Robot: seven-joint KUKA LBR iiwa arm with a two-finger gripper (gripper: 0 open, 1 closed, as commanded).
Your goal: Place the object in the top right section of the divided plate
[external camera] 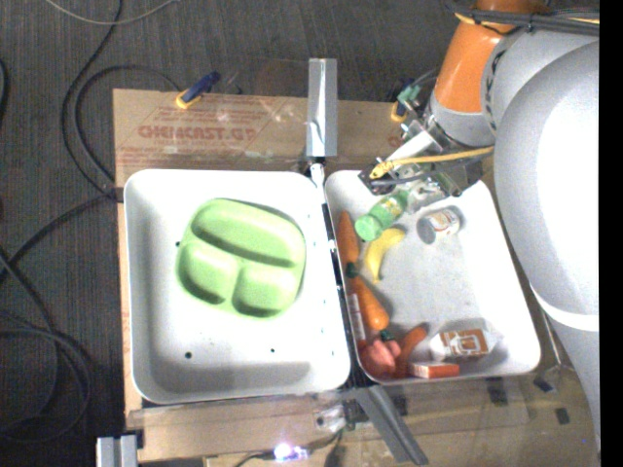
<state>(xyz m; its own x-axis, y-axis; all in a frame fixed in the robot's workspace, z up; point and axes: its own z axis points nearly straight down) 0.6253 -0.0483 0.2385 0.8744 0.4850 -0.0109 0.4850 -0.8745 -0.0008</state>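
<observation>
Dark carpet crossed by loose cables surrounds a cardboard-topped bench (195, 129) bearing two shallow white bins side by side. The left bin (165, 348) holds a green divided plate (243, 230), lying flat near the bin's middle, with one long section on its far side and two smaller sections on its near side. The right bin (498, 295) holds the loose items:

- a green bottle (380, 218) at the far end, with a yellow banana (380, 252) touching it
- a small pale cup (439, 224) just beside them
- two carrots (347, 240) along the left wall
- a red item (380, 356), a small box (463, 341) and a flat packet (434, 369) at the near end

The gripper (414, 185) hangs over the far end of the right bin, just above the green bottle. Whether it is spread or pressed together cannot be told, nor whether it touches the bottle. Which item is the task's object cannot be told; the bottle lies closest to the gripper, well apart from the plate.
</observation>
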